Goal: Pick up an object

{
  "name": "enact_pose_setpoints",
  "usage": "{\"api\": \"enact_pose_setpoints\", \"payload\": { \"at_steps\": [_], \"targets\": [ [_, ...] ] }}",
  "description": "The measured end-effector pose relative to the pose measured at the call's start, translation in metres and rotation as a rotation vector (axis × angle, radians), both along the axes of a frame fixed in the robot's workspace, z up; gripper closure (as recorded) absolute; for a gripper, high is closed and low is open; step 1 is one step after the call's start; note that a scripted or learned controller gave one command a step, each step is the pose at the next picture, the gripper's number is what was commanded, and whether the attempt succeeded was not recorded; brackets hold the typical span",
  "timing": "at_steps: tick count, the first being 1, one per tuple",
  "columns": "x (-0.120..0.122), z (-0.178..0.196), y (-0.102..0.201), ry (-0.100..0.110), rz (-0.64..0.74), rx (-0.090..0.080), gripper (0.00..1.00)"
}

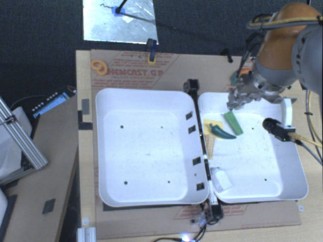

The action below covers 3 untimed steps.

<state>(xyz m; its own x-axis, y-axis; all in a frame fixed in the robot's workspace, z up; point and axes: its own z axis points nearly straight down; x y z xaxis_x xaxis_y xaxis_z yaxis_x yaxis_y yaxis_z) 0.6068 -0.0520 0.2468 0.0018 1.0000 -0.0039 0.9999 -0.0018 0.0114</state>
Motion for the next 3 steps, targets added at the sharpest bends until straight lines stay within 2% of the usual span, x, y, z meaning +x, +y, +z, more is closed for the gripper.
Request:
{"api": "enact_pose_setpoints", "payload": {
  "at_steps": [1, 2, 3],
  "targets": [
    [-0.043, -0.058, 0.011, 0.018, 0.003, 0.005, 1.00],
    [-0.035, 0.135, 0.054, -0.010, 0.012, 0.006, 1.00],
    [0.037, 0.172, 0.066, 0.000, 0.009, 0.003, 1.00]
  ]
}}
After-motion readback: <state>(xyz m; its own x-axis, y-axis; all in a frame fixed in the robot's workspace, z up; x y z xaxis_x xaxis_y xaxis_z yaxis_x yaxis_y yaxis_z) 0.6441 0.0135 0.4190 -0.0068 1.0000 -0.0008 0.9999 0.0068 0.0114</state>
